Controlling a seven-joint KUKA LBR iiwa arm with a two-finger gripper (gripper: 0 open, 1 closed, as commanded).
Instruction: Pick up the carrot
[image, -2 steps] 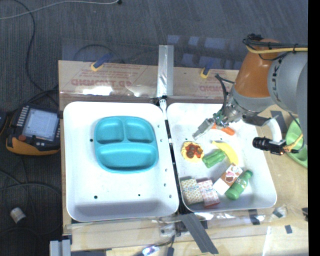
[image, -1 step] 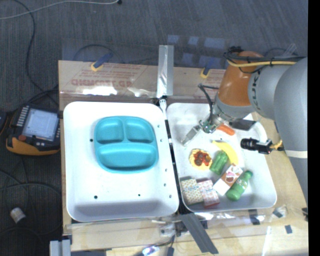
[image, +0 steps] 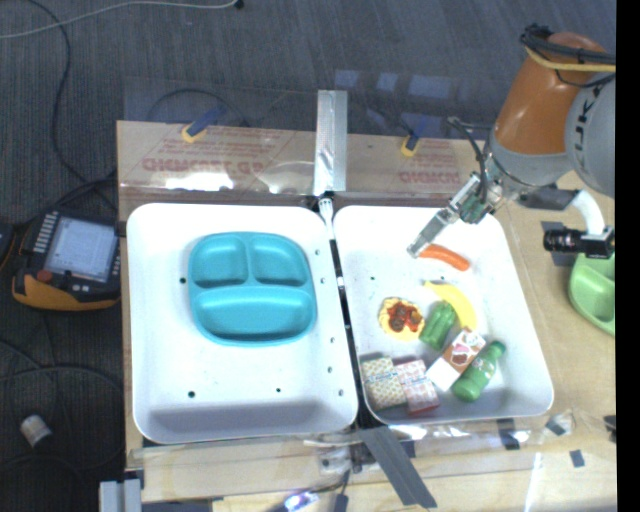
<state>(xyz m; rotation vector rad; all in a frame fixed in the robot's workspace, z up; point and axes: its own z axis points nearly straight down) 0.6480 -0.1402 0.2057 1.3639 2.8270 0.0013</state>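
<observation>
While the arm (image: 545, 95) leans in from the right, its fingers (image: 428, 240) hang low over the back of the right bin (image: 520, 290), just up and to the left of the carrot (image: 444, 257). They look nearly closed, drawn to a thin point, and nothing sits between them; whether the tip touches the carrot I cannot tell. The carrot lies flat on the bin floor, orange, its length running left to right, on its own near the back.

Nearer the front of that bin the rest is crowded together: a banana (image: 458, 303) just below the carrot, a green pepper (image: 437, 326) touching the banana's left side, and a small pizza (image: 400, 317) left of the pepper. A green bottle (image: 478, 371) lies tilted toward the front right corner, with a small box (image: 462, 352) beside it, and more packets (image: 398, 381) rest along the front wall.

Across the divider, the left bin (image: 160, 330) carries a blue tray (image: 251, 286) with three compartments. On the worktop at the far right sits something green (image: 596, 288), cut off by the edge.
</observation>
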